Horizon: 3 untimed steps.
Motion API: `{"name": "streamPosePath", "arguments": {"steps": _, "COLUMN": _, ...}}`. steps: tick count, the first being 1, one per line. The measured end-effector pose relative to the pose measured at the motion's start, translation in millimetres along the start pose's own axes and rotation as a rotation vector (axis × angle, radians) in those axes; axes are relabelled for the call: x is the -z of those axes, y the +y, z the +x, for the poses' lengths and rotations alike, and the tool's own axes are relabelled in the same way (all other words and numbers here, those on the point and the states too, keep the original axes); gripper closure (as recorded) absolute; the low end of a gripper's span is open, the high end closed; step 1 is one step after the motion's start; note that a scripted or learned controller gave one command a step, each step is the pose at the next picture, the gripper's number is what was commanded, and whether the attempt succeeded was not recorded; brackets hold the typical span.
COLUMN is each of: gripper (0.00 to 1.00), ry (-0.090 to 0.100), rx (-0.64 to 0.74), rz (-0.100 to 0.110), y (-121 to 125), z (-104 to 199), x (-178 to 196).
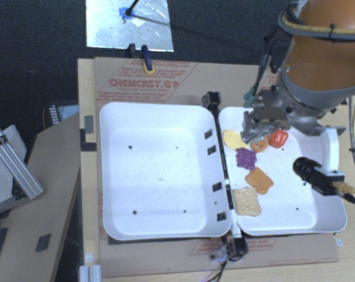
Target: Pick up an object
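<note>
You see the arm [327,40] fill the upper right of the frame, its big orange band uppermost and the grey wrist below it, leaning down and leftward into the right bin [332,219]. The left bin [159,169] takes up the middle of the frame, with the right bin touching it along a black-clipped seam. Both sit on a brown cardboard sheet [145,81]. At the upper left of the frame a shiny foil square [129,15] lies on dark floor.

The gripper [260,131] hangs low over the upper left part of the right bin; you cannot tell how its jaws stand. Just beside its tip lie a yellow piece [232,138], an orange ring [259,145] and a red piece [278,138]. Below them, toward the lower middle of the bin, sit a purple cluster [245,158], an orange slab [260,181] and a pale cracker [247,201].
</note>
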<state>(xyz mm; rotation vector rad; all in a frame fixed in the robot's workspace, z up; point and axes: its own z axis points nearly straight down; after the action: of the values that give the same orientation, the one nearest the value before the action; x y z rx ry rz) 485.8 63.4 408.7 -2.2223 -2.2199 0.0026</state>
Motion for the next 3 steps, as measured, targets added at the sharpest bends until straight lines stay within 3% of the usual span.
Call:
{"name": "streamPosePath", "arguments": {"steps": 1, "gripper": 1.0, "ry": 0.004, "rx": 0.009, "rz": -0.011, "y": 12.6, "z": 52.0, "x": 73.1}}
{"name": "streamPosePath", "arguments": {"steps": 2, "gripper": 1.0, "ry": 0.004, "rx": 0.012, "rz": -0.004, "y": -0.6, "z": 122.5, "x": 82.1}}
{"name": "streamPosePath", "arguments": {"steps": 3, "gripper": 1.0, "ry": 0.004, "rx": 0.007, "rz": -0.008, "y": 70.1, "z": 172.7, "x": 127.6}}
